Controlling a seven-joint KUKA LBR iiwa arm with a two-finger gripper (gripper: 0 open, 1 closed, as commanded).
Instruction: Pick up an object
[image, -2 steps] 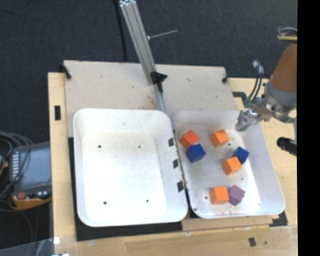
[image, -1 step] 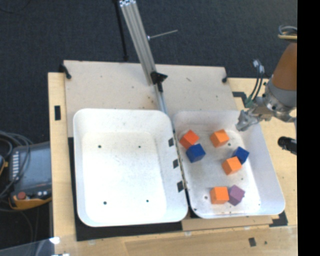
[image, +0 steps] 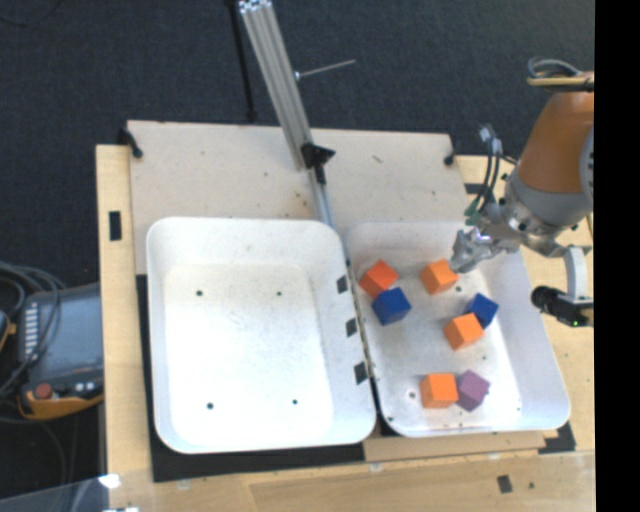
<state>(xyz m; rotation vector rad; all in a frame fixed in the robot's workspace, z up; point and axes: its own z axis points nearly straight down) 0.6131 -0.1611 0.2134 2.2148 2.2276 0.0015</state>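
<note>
Several small blocks lie in the right bin (image: 530, 385). An orange block (image: 378, 277) touches a blue block (image: 392, 305) near the bin's left side. Another orange block (image: 438, 276) sits farther right, with my gripper (image: 466, 252) just above and to the right of it, close to the block. A blue block (image: 484, 309) and an orange block (image: 463, 330) lie mid-right. An orange block (image: 439, 390) and a purple block (image: 472, 389) sit side by side near the front wall. Nothing shows between the gripper's tips.
The left bin (image: 250, 335) stands beside the right one. A slanted aluminium rail (image: 285, 90) runs down to the gap between the bins. The orange-banded arm (image: 555, 160) comes in from the right. Cables and a grey box (image: 50, 345) lie left of the bench.
</note>
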